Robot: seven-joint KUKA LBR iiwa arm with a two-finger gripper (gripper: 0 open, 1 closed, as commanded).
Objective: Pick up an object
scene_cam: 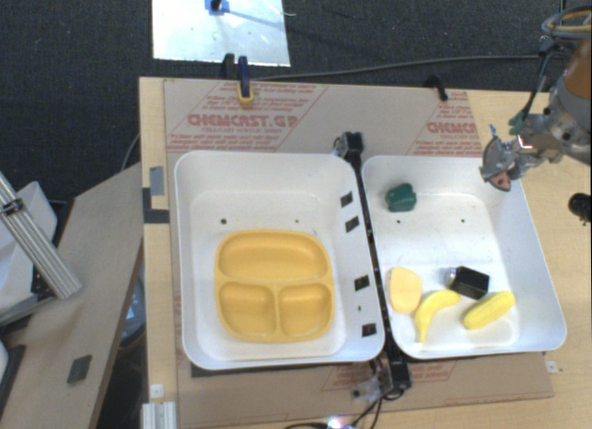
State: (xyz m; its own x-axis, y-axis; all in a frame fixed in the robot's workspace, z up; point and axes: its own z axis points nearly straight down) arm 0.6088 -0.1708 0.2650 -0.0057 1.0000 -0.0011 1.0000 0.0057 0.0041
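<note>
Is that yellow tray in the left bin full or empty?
Empty. All three compartments of the tray show bare yellow, with nothing lying in them.

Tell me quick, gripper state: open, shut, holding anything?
Gripper: cannot be told; it sits at the right bin's far right corner, too small to read.

Divided plate in left bin; banana in right bin.
</note>
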